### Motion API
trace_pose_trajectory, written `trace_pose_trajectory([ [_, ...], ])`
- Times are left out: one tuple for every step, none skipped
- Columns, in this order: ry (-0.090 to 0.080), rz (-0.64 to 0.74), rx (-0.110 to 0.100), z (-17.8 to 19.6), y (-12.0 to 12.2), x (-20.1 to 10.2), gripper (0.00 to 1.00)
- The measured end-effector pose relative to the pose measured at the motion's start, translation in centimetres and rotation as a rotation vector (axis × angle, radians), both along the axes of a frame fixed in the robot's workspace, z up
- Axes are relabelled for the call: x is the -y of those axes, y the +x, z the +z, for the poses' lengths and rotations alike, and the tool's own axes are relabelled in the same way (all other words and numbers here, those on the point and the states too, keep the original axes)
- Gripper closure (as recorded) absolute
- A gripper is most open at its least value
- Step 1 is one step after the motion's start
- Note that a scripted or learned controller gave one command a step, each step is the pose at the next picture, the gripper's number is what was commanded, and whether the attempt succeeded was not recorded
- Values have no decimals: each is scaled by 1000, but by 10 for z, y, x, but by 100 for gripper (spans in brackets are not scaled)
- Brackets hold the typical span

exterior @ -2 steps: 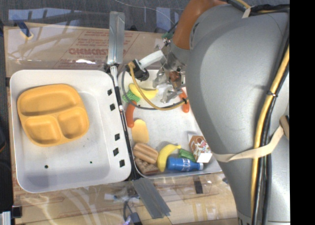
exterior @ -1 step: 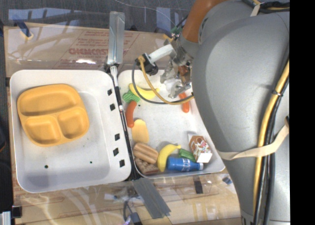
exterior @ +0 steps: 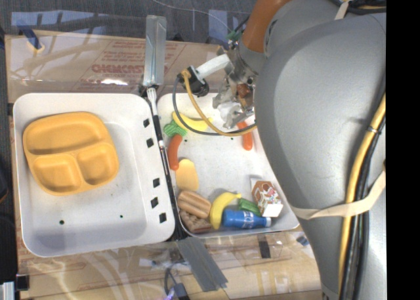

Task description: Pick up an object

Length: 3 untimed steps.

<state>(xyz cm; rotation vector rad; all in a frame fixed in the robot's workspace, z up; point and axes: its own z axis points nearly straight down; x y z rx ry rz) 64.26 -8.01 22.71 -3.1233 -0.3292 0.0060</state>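
A: What could spoil this? The bulky grey arm with its orange band (exterior: 315,95) leans over the right shallow white plastic bin (exterior: 216,161), and it blocks much of that bin's far right corner from the camera.

B: That's my worry too. The hand (exterior: 233,105) hangs over that corner amid a tangle, with a black-and-yellow cable (exterior: 190,105) looping right beside it. A closing pinch could snag the cable, or land between items and catch nothing.

A: Is the hand open or closed?

B: I cannot tell; the end is a blur of metal and glare.

A: And the pickable things, taking the right bin as landmark?

B: Nearest the hand, at the bin's far end, lies a yellow plastic banana (exterior: 190,121), partly under the cable. Just toward the bin's middle from the hand is a small orange carrot-shaped toy (exterior: 247,140). Along the bin's left wall sits a red-orange toy with green top (exterior: 173,148).

A: The rest?

B: Crowded at the bin's near end, well apart from the hand: a second yellow banana (exterior: 223,205), a blue bottle (exterior: 244,218), a small printed carton (exterior: 266,198).
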Motion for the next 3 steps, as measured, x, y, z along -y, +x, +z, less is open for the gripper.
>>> trace_pose_trajectory([
  [0, 71, 4, 65, -40, -2, 100],
  [0, 73, -1, 62, -41, -3, 0],
  [3, -3, -14, -95, -93, 22, 0],
])
